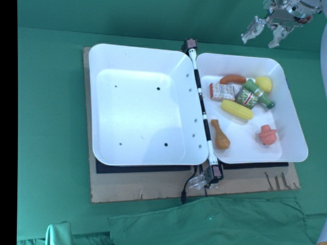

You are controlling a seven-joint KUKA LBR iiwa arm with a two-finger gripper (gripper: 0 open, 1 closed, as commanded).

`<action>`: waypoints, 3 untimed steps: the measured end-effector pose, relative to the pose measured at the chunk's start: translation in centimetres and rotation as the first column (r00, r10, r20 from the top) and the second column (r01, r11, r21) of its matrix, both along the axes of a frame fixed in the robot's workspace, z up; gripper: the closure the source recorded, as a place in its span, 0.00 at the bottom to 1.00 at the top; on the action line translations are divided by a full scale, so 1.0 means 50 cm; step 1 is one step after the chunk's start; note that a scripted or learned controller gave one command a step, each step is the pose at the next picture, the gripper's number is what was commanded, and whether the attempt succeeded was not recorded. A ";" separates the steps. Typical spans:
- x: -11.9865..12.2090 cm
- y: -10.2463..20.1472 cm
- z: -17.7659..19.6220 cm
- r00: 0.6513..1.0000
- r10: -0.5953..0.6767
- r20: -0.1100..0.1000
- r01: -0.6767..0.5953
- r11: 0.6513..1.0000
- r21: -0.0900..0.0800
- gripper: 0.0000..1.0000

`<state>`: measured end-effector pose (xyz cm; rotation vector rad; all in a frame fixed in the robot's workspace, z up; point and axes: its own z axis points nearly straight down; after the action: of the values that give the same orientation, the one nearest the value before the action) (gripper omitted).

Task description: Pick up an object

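Camera view: right bin [286, 75] holds corn [236, 109], perhaps a drumstick [220, 135].

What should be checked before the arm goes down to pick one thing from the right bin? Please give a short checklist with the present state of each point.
1. Gripper free of any load: ok, nothing sits between its fingers.
2. Fingers spread for a grasp: ok, they stand apart.
3. Gripper above the right bin: not ok, it hangs beyond the far rim, over the green cloth.
4. A target with space around it: ok, the drumstick and the pink toy each lie alone.
5. Crowded targets: not ok, the corn, green bottle, small carton, sausage and lemon lie packed together.
6. Exact height of the gripper: cannot tell.
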<state>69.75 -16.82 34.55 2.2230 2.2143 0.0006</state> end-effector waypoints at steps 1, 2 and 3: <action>0.000 0.000 0.000 1.000 0.000 0.000 0.000 1.000 0.000 0.00; 0.010 0.009 -0.112 1.000 0.002 -0.005 -0.002 1.000 0.001 0.00; 0.023 0.008 -0.160 1.000 0.001 0.012 -0.001 1.000 -0.004 0.00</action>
<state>70.92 -16.44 26.57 2.2139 2.2070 0.0096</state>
